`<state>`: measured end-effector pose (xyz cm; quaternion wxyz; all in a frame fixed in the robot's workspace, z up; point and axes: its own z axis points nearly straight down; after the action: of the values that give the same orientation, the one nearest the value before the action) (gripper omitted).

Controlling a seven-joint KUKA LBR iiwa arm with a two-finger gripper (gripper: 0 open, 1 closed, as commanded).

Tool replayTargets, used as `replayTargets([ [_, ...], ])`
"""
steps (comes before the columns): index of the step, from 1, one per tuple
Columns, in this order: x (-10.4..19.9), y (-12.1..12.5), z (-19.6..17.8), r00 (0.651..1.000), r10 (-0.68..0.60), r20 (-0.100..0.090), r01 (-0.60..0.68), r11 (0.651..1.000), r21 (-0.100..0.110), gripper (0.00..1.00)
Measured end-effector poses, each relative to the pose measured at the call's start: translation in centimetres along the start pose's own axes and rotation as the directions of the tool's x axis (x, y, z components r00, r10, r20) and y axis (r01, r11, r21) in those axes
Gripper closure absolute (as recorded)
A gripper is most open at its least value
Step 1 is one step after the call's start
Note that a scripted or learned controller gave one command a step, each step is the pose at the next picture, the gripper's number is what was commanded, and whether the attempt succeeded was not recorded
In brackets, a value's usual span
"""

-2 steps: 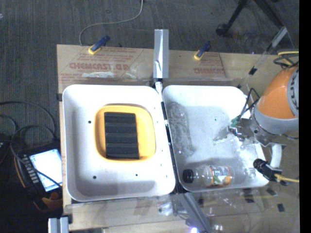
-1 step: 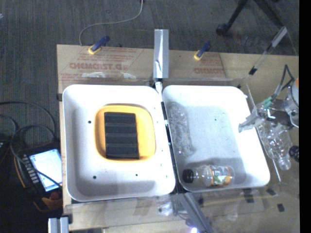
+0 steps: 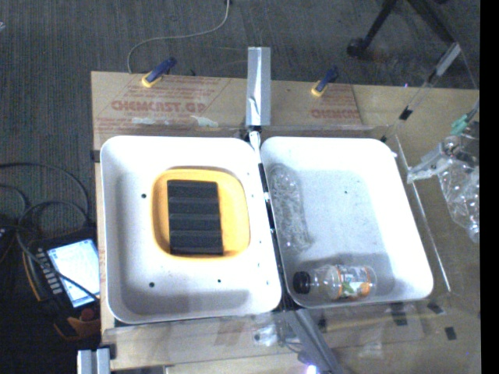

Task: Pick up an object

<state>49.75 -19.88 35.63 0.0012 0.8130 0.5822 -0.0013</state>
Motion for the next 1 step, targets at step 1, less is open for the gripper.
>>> replayTargets([
  [1, -0.82, -1.11, -7.79, 0.983, 0.181, 0.0, -0.181, 0.983, -0.001, 0.0],
])
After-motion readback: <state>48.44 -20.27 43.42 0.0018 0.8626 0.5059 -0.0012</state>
